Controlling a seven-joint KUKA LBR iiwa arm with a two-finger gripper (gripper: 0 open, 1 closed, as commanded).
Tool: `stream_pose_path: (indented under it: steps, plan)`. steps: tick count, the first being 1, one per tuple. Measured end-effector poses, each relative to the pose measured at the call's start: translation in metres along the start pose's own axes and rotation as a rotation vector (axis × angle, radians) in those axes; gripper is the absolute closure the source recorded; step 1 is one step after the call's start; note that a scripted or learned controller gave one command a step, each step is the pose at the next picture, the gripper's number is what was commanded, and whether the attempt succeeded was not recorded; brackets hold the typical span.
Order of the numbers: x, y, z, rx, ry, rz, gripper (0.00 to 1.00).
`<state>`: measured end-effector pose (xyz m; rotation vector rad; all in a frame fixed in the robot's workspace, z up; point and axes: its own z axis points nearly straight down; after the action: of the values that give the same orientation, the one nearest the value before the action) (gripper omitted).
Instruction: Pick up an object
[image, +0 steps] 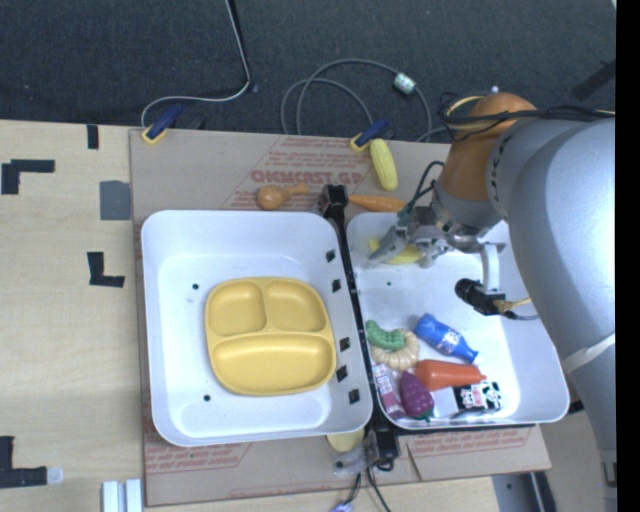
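My gripper (407, 244) hangs low over the far left corner of the right bin (535, 370), reaching in from the right under the orange wrist band. A yellow object (399, 257), perhaps a banana, lies right under it and is partly hidden; whether they touch is unclear. Nearer the front of the same bin lie a blue bottle (447, 338), an orange carrot (452, 373), a purple fruit (416, 396), a green and yellow ring-shaped toy (391, 339), a pink packet (384, 384) and a black-and-white carton (478, 398).
The left bin (170, 250) holds a yellow divided plate (270, 335). Behind the bins on the cardboard lie a corn cob (383, 164), a small carrot (376, 202) and a tan spoon-like piece (279, 195). Cables loop at the back.
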<state>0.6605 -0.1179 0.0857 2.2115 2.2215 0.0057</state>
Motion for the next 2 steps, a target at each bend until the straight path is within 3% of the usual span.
stream_pose_path:
  steps: [1, 2]
  plan:
    - [0.0234, 0.0066, 0.0012, 0.016, 0.000, 0.003, 0.00]
    - [0.0221, 0.0040, -0.0068, 0.027, 0.000, 0.004, 1.00]
